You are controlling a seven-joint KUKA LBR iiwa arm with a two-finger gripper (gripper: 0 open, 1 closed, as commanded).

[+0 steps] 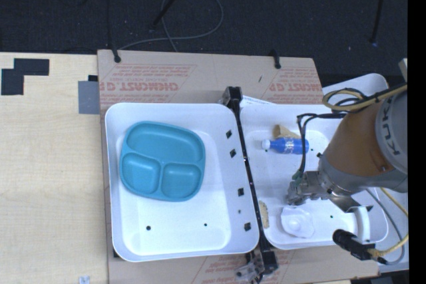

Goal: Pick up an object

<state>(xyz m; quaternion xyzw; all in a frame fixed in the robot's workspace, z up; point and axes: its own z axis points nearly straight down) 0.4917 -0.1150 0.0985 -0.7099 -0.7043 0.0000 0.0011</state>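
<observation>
Camera view: right bin, arm over it.
Fingers: low in the bin; spread cannot be told.
Nearest object: white lump, just below the fingers.
Alternative: blue-labelled bottle, above the fingers, long axis left-right.
Writing: mirrored print on cardboard, unreadable.
Left bin: blue divided plate.
</observation>
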